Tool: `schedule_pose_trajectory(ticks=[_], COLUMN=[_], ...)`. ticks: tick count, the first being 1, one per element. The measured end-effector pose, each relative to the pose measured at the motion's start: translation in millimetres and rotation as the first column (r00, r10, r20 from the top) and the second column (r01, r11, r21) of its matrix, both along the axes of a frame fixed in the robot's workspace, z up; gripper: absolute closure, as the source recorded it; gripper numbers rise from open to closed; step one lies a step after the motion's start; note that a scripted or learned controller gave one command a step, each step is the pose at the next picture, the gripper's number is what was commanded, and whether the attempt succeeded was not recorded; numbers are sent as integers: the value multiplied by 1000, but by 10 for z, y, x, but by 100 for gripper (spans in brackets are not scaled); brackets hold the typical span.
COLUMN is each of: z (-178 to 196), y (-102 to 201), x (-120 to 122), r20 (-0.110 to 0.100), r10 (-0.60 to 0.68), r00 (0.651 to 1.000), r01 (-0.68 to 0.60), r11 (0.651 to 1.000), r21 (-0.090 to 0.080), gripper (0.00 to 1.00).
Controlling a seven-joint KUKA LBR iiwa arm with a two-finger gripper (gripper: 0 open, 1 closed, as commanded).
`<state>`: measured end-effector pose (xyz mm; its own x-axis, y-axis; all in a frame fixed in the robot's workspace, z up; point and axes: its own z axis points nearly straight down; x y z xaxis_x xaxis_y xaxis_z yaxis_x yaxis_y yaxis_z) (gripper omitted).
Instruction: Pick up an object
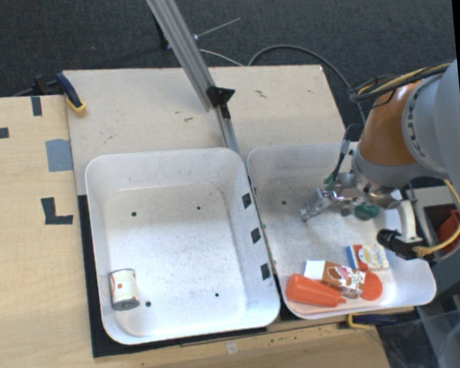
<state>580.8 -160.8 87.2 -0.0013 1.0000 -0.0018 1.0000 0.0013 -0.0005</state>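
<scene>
Dark carpet lies behind a pale wooden table (25, 239), which carries two shallow white bins side by side on a lighter board.

Objects to pick are in both bins. At the near edge of the right bin (282, 174) there is a small group of things. An orange carrot-shaped toy (313, 292) lies at the near left corner of this bin. Just right of it is a small brown and white packet (342, 277), and it seems to touch the carrot toy. Further right lies a small box with blue, red and white print (368, 256), close to the right wall. A white piece (314, 269) shows just behind the carrot toy. In the left bin (163, 165) a small cylinder can with a red and white label (123, 288) stands near the near left corner, well apart from the other things.

The claw (313, 208) is over the middle of the right bin, on the far side of the group and apart from it. Its metal fingers (307, 211) point to the left. I cannot tell if they are apart or together, and nothing shows between them. The grey arm with the orange band (387, 136) comes in from the right.

A slanted metal pole (189, 49) stands at the far side between the bins. A blue and yellow clamp (70, 91) sits at the far left corner of the board.
</scene>
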Motion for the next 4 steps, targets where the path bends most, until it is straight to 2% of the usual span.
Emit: schedule_pose_trajectory(ticks=[1, 2, 4], z=[113, 703, 1952], y=[7, 5, 54], x=[1, 96, 44], r20=[-1, 5, 7], r10=[0, 0, 1], r00=[1000, 1000, 1000], r01=[0, 0, -1], r11=[1000, 1000, 1000], r21=[2, 1, 0], gripper=[100, 100, 100])
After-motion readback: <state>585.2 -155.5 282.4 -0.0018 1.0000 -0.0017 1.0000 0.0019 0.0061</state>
